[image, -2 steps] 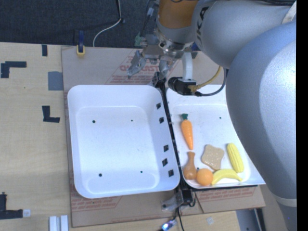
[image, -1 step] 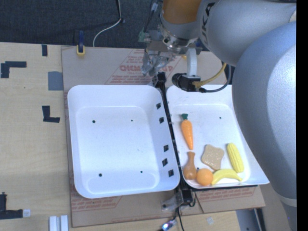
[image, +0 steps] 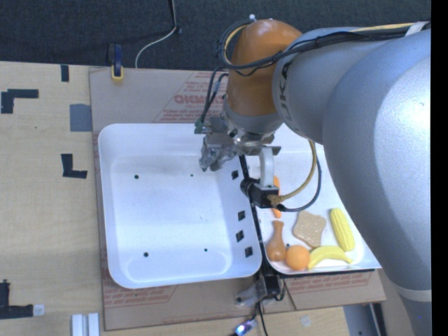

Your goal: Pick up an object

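Camera view: metal gripper, finger state hidden, hangs over smooth white left bin's back edge; glossy plastic corn, banana, orange crowd right bin's front corner.

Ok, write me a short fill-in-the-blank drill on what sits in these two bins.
1. The banana lies in the ____ bin as the camera sees it.
2. The round fruit beside the banana is an ____.
3. The corn cob is coloured ____.
4. The gripper hangs over the ____ bin.

Missing words: right; orange; yellow; left
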Available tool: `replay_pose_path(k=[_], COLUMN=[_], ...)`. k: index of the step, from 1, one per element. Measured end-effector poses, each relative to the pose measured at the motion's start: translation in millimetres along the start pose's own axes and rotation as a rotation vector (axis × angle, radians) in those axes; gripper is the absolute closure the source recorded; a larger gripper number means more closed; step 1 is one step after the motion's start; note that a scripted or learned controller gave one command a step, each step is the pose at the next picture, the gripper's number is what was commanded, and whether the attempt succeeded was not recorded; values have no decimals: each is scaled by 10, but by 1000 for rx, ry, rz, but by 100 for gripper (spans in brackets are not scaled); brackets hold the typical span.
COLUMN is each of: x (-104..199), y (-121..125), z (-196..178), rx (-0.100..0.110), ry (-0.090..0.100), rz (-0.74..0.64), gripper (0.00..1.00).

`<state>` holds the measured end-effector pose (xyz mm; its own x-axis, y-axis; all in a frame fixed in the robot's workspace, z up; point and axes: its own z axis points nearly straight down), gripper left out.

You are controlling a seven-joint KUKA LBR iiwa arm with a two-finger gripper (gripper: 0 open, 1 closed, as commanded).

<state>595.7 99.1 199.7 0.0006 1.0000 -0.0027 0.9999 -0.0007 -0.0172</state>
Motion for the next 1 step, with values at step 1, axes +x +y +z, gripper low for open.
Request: replay_pose_path(k=[1], x=[6], y=[45], z=[-66], rx=[-14], ry=[2], rz=[-1], gripper=[0])
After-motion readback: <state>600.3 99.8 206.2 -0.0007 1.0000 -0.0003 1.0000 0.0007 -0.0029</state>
